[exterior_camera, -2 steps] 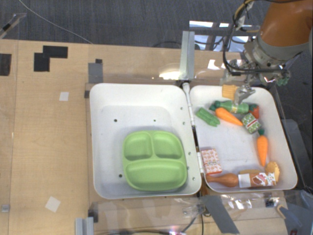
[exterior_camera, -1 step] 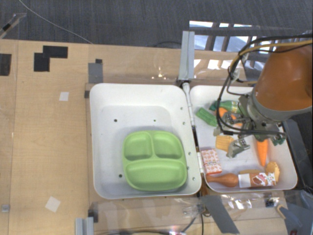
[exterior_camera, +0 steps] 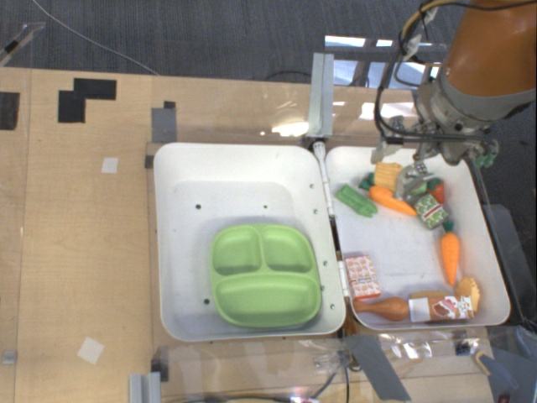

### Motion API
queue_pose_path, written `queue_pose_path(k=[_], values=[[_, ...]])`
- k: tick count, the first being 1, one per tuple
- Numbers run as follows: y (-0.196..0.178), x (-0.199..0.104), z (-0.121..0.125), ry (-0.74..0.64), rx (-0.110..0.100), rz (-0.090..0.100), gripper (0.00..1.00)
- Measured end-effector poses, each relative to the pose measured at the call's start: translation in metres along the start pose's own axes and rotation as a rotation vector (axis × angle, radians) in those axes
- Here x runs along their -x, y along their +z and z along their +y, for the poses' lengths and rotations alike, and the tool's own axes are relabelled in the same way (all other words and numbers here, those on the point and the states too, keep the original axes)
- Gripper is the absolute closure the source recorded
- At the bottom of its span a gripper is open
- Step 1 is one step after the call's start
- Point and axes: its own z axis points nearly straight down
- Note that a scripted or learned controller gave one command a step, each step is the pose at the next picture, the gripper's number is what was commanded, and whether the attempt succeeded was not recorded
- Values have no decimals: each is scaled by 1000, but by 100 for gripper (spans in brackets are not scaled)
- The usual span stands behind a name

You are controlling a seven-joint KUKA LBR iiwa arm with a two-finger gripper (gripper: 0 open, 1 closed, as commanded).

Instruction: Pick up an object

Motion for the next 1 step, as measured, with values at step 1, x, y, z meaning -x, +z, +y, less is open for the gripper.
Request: queue_pose_path(k=[1], values=[[-67, 63, -12, -73, 1, 0, 100]])
